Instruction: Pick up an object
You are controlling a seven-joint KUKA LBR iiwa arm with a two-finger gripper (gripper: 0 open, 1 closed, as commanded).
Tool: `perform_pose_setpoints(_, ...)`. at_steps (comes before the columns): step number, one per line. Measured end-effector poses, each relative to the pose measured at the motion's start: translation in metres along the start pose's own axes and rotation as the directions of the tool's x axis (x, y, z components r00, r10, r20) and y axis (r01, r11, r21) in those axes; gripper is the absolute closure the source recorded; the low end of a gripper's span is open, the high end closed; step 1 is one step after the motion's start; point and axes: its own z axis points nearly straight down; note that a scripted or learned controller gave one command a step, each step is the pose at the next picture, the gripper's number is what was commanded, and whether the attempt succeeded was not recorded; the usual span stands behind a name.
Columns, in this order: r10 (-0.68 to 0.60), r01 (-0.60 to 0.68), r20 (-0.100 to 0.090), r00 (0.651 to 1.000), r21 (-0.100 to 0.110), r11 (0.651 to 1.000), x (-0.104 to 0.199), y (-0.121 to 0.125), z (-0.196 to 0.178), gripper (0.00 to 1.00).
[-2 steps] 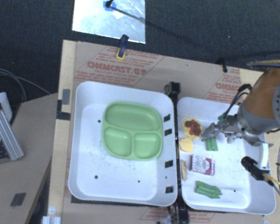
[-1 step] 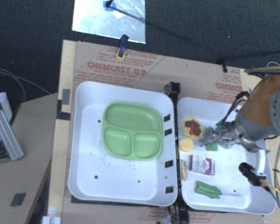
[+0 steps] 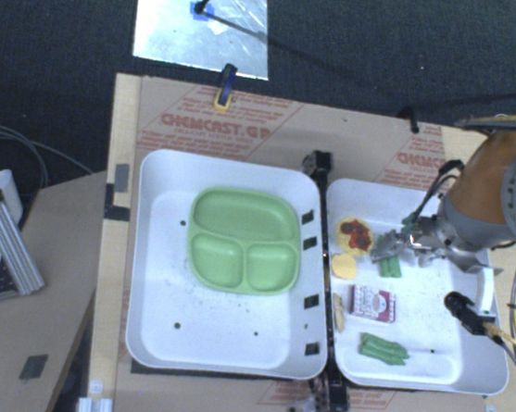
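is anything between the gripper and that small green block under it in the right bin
Nothing visible does. The gripper sits right over the small green block in the right bin, with no other item between them. The red and yellow piece lies to the block's left, and the red and white packet nearer the camera, both apart from it.

My counter [image 3: 277, 124] is a tan board printed with faded red lettering, set over dark carpet. Two shallow white bins rest on it side by side, touching along a black hinged divider down the middle. The left bin [image 3: 150, 327] fills most of the counter's left half; the right bin [image 3: 485, 373] reaches close to its right edge. At the far edge, left of centre, a yellow-and-black clamp [image 3: 225, 89] grips the board, and a smaller dark clip [image 3: 414, 126] sits further right along that same edge.
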Motion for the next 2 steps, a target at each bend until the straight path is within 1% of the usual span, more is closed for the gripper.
perform_pose_setpoints(1, -0.001, 0.001, 0.000, 1.000, -0.001, 1.000, -0.001, 0.001, -0.006, 0.00)
perform_pose_setpoints(2, -0.001, 0.001, 0.000, 1.000, 0.001, 1.000, 0.002, 0.001, 0.012, 0.00)
